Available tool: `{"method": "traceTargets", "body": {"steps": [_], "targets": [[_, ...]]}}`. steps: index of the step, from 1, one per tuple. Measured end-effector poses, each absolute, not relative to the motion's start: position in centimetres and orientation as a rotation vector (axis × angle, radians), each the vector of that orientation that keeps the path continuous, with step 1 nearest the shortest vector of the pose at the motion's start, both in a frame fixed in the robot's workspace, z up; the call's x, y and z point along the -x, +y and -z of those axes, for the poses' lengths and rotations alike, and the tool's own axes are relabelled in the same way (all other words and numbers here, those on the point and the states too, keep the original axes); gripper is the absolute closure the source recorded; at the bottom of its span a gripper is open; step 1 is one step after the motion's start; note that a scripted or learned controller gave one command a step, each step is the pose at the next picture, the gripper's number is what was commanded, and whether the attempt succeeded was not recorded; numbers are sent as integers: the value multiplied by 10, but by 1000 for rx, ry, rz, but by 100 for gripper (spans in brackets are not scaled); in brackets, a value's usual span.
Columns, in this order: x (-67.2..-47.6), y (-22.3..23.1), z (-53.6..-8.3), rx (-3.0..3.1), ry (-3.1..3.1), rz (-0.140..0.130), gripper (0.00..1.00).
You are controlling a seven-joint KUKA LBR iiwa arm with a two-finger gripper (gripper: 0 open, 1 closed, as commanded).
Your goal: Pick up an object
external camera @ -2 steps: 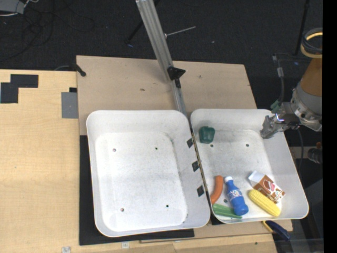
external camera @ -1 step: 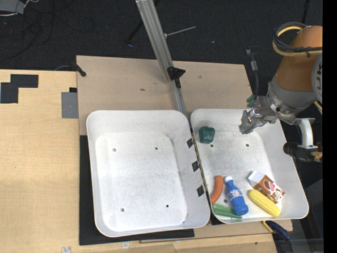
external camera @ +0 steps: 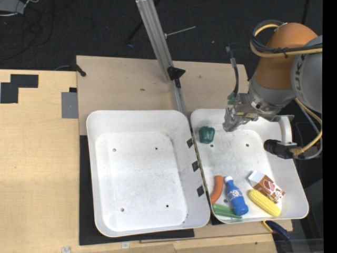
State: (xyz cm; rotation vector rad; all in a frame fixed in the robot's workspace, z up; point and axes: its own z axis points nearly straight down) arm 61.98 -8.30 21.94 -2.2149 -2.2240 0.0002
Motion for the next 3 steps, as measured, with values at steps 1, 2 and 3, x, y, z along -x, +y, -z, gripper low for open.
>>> {"method": "traceTargets", "body": {"steps": [1,2,3], "targets": [[-637,-36,-228,2216,-2225,2,100],[-649,7,-226,2216,-2224,0,100],[-650,64,-237,2214,-2225,1,100]]}}
